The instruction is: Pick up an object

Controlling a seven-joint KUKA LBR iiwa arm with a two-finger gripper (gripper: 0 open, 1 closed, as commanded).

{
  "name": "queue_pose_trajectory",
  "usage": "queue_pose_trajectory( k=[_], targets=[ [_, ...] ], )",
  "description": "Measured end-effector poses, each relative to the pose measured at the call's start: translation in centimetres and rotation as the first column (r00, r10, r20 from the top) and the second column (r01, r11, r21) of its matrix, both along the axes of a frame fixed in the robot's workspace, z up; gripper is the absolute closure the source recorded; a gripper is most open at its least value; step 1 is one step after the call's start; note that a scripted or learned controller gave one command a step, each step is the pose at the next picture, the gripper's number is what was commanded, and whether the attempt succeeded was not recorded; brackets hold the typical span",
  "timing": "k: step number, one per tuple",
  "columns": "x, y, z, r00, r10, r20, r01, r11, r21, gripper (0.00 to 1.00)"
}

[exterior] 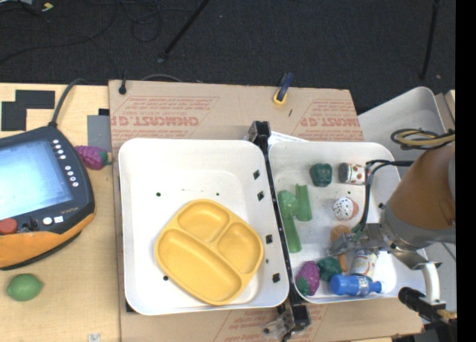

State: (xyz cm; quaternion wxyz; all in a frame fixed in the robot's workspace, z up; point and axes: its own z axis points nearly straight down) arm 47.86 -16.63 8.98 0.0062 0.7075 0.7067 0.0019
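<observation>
My gripper point(354, 246) reaches down into the right bin point(378, 156), low in its near right part, under the arm's orange band point(421, 193). Right around it lie a small orange piece point(341, 233), a teal lump point(329, 266) and a small grey-white can point(361, 263). A blue bottle point(354, 285) lies on its side just in front, and a purple fruit point(309, 277) sits to its left. Further back are a white dotted ball point(343, 207), a green L-shaped piece point(297, 204), a dark green lump point(321, 174) and a small tin point(355, 173).
The left bin point(149, 177) holds a yellow divided plate point(209, 250). A teach pendant point(41, 184) lies at the bench's left, with a green ball point(25, 287) in front of it and a purple fruit point(92, 157) behind. Black clips point(259, 134) join the bins.
</observation>
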Motion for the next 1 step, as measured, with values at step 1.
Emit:
queue_pose_trajectory(
  k=[1],
  targets=[
    [5.53,-4.37,-0.16,1.0,0.005,-0.009,-0.005,1.0,0.003,0.0]
  ],
)
